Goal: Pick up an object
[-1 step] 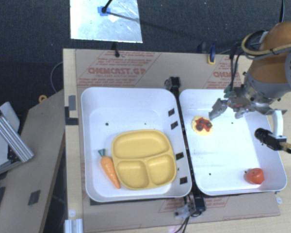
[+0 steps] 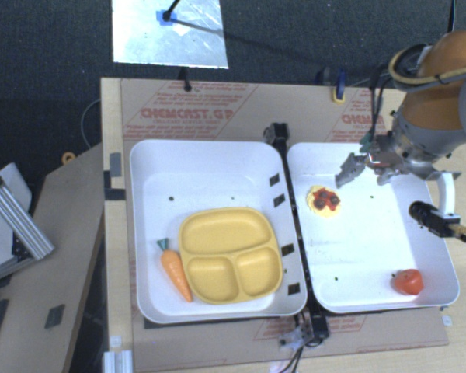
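1. The claw (image 2: 366, 169) hangs above the right bin (image 2: 443, 231), near its far edge, fingers apart and holding nothing.
2. A pastry (image 2: 324, 200) lies just below it.
3. A tomato (image 2: 407, 281) sits at the near right corner.
4. The left bin (image 2: 151, 208) holds a tray (image 2: 229, 253) and carrot (image 2: 175, 273).

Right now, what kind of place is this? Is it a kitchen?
Probably a robot lab, not a kitchen. A robot arm's gripper hangs over two white bins on a bench, and the carrot, yellow tray and tomato look like toys.
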